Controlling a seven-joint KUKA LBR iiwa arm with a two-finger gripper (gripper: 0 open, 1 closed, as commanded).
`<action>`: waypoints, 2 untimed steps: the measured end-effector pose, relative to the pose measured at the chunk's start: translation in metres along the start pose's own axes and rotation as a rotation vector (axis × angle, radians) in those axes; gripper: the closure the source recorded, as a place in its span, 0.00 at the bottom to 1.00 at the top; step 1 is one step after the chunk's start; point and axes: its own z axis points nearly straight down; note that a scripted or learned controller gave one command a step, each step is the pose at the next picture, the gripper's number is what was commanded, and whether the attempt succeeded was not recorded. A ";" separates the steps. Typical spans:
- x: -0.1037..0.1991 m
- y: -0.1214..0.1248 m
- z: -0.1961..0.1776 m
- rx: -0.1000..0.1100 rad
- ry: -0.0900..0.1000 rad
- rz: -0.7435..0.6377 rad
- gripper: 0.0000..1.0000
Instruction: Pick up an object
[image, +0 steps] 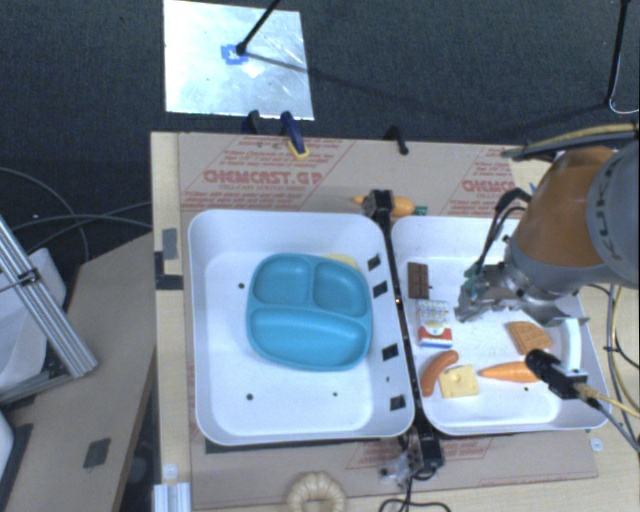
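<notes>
Two white bins are sitting side by side on the bench, and we are working in the right bin (575, 415), where our gripper (478, 300) is hanging low over the floor of the bin, near its middle. We cannot tell how the gripper is set, because it is reading as a dark blur beneath the wrist. Our candidates are lying just left of and nearer than it: a brown bar (418, 279) at the far side, a small red-and-white carton (433, 333) just beside the gripper, a sausage (438, 370), a yellow cheese wedge (459, 382), a carrot (510, 373) and a tan cracker (527, 335) to the right under the arm. The left bin (225, 400) is holding a blue divided plate (308, 310), well apart from our reach. We are judging the carton to be the closest target, so doing this well is meaning centring over it before we descend, squaring up across its narrow sides, and keeping clear of the sausage lying just nearer. Nothing is showing as gripped yet, so we are treating the pick as not yet done.
</notes>
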 end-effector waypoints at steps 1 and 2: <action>0.007 0.010 -0.055 -0.002 0.000 -0.001 1.00; 0.007 0.011 -0.068 0.003 0.001 -0.001 1.00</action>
